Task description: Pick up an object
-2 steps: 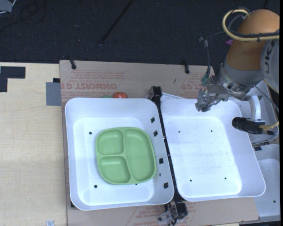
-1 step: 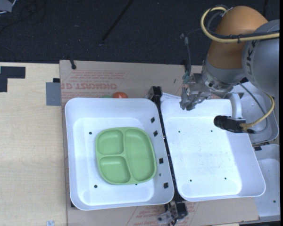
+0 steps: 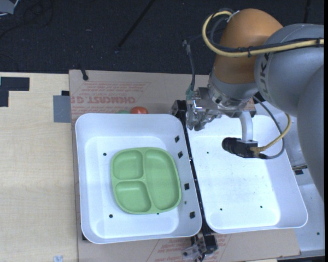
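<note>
Two white bins (image 3: 95,146) sit side by side; a green divided plate (image 3: 146,180) lies in the left one, well apart from the gripper (image 3: 199,119), whose opening I cannot tell.

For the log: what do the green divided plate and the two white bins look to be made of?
Green divided plate: probably moulded plastic, matte to satin; uniform pale green, soft rounded compartment ridges, no sharp glare.
Left bin and right bin: likely thin formed plastic, smooth and slightly glossy; even white, rounded corners, thin raised rims. Coated metal cannot be ruled out from the look.
</note>
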Tool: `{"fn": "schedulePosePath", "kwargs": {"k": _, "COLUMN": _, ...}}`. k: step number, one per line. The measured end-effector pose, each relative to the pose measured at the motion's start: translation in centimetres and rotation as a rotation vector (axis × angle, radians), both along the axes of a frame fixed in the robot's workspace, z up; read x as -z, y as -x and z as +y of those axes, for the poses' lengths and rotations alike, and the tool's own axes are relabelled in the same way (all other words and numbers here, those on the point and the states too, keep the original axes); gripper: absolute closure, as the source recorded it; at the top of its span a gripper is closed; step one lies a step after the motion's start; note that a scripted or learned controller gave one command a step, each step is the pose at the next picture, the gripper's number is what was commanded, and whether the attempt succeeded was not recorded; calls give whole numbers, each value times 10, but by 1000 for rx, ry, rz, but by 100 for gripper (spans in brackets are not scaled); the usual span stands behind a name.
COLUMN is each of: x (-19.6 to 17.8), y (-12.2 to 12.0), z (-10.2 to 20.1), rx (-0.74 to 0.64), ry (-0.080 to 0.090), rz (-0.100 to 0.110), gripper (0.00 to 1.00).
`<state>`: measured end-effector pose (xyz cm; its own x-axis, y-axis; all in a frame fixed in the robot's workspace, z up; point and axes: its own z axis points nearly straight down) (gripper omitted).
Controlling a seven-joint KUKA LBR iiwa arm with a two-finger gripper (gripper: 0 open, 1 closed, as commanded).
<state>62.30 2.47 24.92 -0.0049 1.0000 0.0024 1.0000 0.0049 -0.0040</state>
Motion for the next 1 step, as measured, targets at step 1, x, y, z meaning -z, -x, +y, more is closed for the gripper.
{"fn": "schedulePosePath", "kwargs": {"k": 1, "x": 4, "y": 10, "z": 46, "rx": 1, "ry": 1, "rz": 1, "gripper": 100}}
